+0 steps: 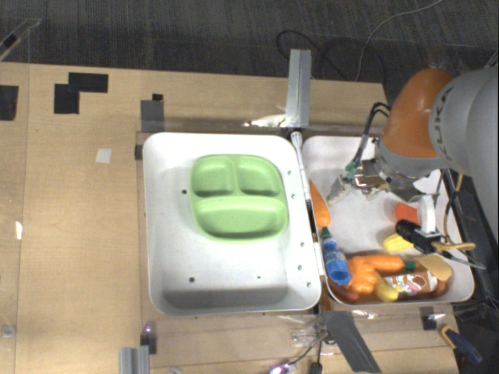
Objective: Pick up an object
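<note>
Reaching in over the right bin (343, 150), the gripper (348, 184) hangs above bare white floor. Its fingers (337, 191) are spread apart, holding nothing. Toys crowd the bin's near edge.

I can read no text here. The brown plastic bottle (411, 284) lying in my right white bin (331, 156) carries a red-and-white label, its print too small to read.

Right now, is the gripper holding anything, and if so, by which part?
Nothing shows between the fingers of the gripper. It hangs over bare floor in the right bin, up-frame of the pile of toy food along the bin's near edge.
</note>
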`<state>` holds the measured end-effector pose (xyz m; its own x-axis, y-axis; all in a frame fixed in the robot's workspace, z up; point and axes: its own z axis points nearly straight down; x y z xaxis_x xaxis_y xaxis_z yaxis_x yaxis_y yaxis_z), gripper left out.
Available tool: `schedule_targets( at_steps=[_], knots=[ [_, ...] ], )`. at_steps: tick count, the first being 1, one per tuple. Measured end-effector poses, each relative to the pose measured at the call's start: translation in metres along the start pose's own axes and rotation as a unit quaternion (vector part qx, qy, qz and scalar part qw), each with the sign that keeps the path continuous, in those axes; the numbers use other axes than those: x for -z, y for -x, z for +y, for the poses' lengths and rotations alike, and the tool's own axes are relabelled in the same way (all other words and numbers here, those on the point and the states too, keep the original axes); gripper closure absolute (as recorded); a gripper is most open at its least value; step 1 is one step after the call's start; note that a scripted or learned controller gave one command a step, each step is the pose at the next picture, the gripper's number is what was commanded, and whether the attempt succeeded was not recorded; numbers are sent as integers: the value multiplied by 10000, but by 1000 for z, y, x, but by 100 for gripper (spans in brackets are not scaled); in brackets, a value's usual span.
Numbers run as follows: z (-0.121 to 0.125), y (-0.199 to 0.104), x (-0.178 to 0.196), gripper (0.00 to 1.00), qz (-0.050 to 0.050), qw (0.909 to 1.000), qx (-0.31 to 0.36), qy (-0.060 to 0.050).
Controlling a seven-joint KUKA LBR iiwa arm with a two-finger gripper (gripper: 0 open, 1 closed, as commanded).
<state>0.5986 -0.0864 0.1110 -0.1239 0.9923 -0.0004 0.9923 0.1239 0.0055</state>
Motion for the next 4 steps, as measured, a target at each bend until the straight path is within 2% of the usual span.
schedule_targets(
  at_steps=[1, 2, 3, 4],
  knots=[
    [65, 44, -24, 0, -10, 9999, -155, 14],
    [62, 92, 48, 0, -16, 9927, 1208, 20],
    [60, 84, -18, 0, -15, 9761, 2175, -59],
    [23, 105, -22, 0, -22, 9857, 1682, 22]
  ],
)
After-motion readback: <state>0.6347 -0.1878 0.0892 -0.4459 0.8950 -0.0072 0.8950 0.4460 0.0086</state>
